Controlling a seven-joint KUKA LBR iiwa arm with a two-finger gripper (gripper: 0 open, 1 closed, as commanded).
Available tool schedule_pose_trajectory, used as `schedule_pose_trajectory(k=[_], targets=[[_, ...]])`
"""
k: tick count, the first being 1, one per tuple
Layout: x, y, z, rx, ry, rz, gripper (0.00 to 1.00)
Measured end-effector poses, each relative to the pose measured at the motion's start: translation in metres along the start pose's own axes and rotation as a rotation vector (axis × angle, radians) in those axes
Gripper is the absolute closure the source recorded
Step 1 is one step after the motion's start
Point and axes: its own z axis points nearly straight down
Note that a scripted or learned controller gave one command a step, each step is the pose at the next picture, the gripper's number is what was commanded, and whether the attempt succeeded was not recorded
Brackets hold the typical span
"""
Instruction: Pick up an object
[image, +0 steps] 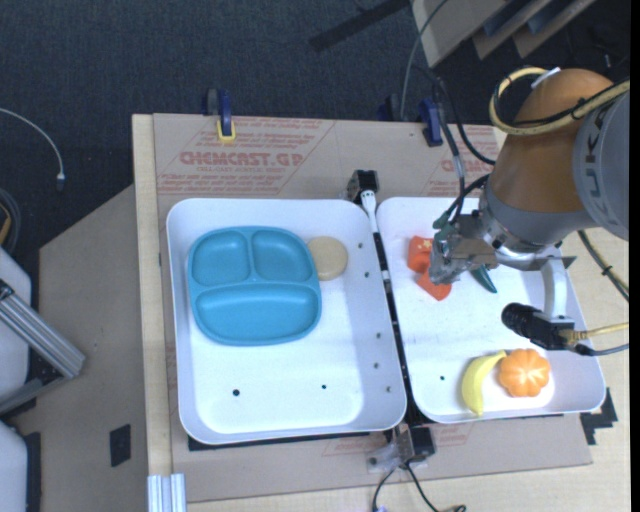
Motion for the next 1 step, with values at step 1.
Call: schedule_pose_trajectory(k=[1], targets=[[0.0515,0.0186,-0.0084,-0.001,0.000,0.000,1.00]])
